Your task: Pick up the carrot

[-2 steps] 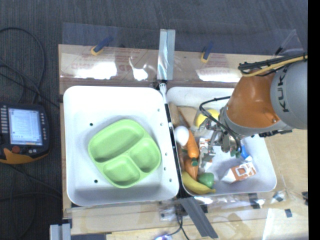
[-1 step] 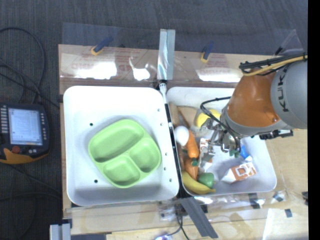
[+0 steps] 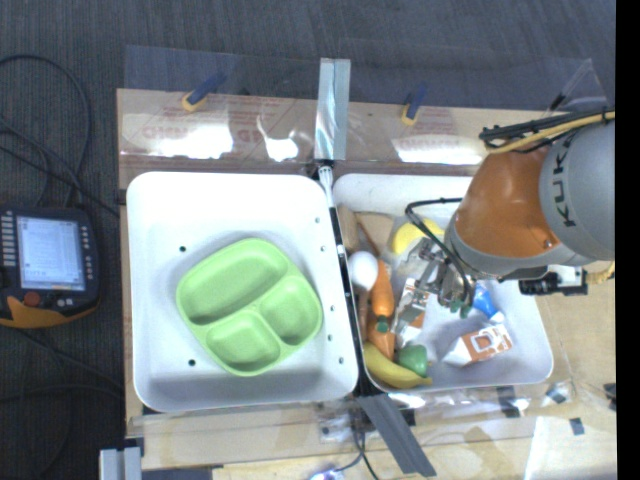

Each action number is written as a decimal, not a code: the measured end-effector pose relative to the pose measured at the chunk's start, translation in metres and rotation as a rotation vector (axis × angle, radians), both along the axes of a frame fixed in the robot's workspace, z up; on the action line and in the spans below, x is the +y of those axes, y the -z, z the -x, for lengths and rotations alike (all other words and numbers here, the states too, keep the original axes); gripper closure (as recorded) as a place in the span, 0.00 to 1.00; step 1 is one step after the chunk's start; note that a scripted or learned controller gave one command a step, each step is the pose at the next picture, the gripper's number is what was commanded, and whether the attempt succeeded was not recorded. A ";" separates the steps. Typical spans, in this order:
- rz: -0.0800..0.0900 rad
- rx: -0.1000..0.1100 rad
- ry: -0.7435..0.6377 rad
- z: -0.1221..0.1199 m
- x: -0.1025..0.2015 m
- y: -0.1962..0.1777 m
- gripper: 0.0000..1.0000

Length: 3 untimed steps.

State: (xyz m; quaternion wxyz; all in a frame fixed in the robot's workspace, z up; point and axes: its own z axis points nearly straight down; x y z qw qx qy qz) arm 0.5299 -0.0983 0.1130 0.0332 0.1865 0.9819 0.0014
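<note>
The grey arm [image 3: 560,198], lettered "KU" on its side, reaches over the right bin [image 3: 530,363] at the frame's lower right. Its jaws [image 3: 420,293] hang just right of the carrot [image 3: 382,290]; whether they're clenched, I cannot tell. A small carton's [image 3: 482,343] print is unreadable.

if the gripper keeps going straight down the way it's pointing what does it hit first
Most likely the orange carrot in the right white bin. The gripper points down and leftward just beside it, with the yellow banana farther along. Depth is hard to judge from above.
</note>
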 end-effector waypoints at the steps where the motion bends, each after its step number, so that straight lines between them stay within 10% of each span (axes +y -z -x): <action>1: -0.008 0.005 0.067 0.008 0.002 0.005 0.00; 2: -0.003 0.050 -0.051 -0.051 0.001 0.022 0.00; 3: 0.000 0.045 -0.052 -0.053 0.001 0.011 1.00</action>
